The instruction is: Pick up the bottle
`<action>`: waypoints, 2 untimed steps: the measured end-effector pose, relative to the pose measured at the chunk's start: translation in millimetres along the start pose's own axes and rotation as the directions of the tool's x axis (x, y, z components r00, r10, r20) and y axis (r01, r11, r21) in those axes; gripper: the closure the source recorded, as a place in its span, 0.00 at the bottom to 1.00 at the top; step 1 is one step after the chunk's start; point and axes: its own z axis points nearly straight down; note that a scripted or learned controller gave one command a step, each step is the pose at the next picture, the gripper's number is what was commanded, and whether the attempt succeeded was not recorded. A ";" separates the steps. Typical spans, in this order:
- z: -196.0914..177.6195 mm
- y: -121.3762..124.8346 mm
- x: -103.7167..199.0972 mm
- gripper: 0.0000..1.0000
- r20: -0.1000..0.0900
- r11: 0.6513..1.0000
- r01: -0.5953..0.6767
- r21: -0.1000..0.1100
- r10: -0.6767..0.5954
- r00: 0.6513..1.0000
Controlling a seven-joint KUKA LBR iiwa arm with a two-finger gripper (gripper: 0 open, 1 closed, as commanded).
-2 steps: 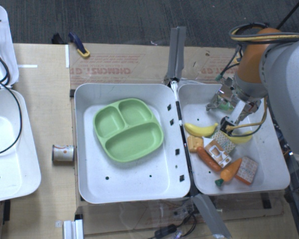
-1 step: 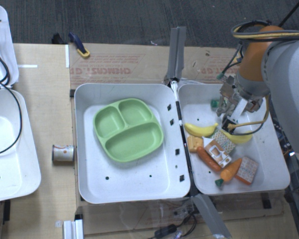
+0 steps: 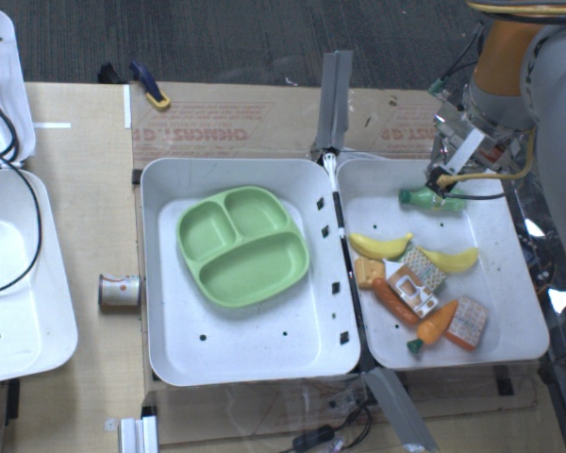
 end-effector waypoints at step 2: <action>121.7 -7.5 0.8 0.00 0.000 0.999 -0.040 0.001 0.040 0.999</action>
